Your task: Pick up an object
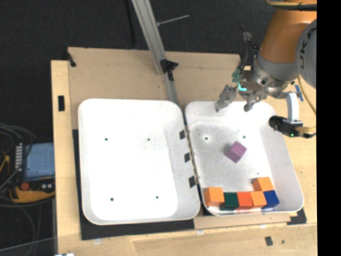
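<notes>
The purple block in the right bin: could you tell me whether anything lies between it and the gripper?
Nothing does. In the camera view, only bare white bin floor separates the open gripper from the purple block.

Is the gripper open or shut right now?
Open. The gripper hangs over the far end of the right bin with its two fingers spread apart, nothing between them; the purple block lies below, untouched.

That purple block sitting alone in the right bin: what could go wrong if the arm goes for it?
Two risks, judging from this view. The purple block sits turned at an angle, so the open pincer may close on its corners and push it aside. And if the arm instead aims at the blocks packed along the right bin's near edge, like the orange block, the fingers may find no gap.
</notes>
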`<state>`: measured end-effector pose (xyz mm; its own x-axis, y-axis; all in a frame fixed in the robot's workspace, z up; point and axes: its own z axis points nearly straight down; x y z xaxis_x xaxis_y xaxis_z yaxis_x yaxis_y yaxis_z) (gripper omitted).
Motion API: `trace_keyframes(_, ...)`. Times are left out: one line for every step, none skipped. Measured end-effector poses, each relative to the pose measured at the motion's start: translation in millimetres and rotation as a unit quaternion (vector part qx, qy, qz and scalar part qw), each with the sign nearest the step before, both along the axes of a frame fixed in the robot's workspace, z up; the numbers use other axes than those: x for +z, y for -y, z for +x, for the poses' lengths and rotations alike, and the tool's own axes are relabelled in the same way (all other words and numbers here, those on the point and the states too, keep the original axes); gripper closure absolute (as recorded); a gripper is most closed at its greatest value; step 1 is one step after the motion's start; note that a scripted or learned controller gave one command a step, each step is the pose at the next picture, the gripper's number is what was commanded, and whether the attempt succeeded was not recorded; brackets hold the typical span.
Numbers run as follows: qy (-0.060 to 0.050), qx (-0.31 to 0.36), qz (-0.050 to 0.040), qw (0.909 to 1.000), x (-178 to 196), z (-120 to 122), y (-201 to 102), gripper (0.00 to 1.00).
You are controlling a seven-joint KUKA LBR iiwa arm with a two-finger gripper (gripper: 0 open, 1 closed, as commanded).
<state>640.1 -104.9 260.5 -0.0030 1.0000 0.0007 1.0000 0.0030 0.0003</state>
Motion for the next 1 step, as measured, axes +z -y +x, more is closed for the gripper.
trace_keyframes(-0.002, -0.003, -0.0016, 1.0, -42.9, 2.0, 5.3, 0.0)
